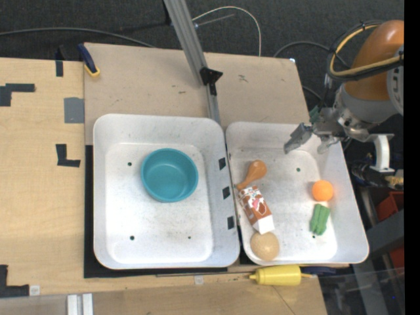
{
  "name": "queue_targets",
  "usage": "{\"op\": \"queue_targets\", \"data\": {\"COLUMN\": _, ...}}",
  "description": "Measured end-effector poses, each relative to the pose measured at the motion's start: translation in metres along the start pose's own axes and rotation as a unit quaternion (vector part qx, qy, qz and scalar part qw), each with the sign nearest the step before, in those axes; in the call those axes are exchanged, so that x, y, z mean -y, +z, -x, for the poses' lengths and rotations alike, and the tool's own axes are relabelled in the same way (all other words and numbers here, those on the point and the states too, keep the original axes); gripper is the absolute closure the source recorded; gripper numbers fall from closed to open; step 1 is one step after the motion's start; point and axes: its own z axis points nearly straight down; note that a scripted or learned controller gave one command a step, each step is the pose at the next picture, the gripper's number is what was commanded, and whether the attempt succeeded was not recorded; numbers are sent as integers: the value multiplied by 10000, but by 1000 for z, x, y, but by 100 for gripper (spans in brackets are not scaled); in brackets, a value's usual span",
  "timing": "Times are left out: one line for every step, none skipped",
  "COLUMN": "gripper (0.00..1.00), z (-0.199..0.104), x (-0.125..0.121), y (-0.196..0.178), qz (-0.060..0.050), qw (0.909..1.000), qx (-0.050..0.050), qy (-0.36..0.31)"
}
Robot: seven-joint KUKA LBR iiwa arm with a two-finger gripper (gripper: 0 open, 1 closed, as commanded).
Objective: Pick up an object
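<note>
Nearest the camera, at the bench's front edge just outside the right bin, we see a yellow plastic squeeze bottle (278, 275) lying on its side. Just behind it, inside the shallow white right bin (346, 176), a round tan ball-like object (264, 246) rests at the front left, touching the white end of a red-and-white printed tube (256, 209) whose long axis runs back and slightly left. Beyond the tube's far end lies a brown toy drumstick (253, 172), tilted. On the bin's right side we see a small green plastic vegetable (319, 218), long axis roughly front to back, with a small orange ball (322, 190) just behind it.

In the shallow white left bin (105, 176) sits a round teal plastic bowl (170, 174), well apart from the rest.

Farther back, our two-finger gripper (308, 138) hangs over the right bin's back right corner, its jaws spread apart and holding nothing.

We judge the pick has not begun. The relation that matters: every candidate lies toward the front of the bin from the jaws. The orange ball is nearest, forward and slightly right; the drumstick lies forward and to the left.
</note>
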Motion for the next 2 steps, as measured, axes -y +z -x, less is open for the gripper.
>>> {"op": "queue_targets", "data": {"gripper": 0, "z": 0, "x": 0, "y": 0, "qz": 0, "qw": 10000, "qx": 0, "qy": 0}}
{"op": "queue_targets", "data": {"gripper": 0, "z": 1, "x": -9, "y": 51, "qz": -23, "qw": 10000, "qx": 5, "qy": 1}}
